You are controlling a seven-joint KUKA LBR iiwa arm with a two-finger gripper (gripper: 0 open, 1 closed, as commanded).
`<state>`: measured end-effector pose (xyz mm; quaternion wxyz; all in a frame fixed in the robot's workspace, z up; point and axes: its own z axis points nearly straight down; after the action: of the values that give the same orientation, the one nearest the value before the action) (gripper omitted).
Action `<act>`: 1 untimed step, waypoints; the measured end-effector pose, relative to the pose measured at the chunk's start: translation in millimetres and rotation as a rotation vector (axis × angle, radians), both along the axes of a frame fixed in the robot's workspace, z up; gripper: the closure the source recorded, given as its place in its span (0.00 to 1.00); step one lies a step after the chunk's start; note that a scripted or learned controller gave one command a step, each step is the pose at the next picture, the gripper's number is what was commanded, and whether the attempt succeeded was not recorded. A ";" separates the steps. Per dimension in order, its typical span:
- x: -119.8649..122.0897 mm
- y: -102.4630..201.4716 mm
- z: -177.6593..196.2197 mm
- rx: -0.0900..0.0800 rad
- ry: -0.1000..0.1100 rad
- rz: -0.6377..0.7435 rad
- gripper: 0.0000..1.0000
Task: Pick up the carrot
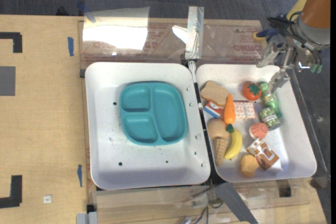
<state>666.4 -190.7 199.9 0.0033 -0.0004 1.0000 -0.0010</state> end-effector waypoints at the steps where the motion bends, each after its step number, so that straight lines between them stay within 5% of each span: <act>1: -17.7 69.5 -94.1 0.001 -0.006 0.104 0.00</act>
<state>648.7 -121.2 105.8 0.0062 -0.0525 0.9986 -0.0002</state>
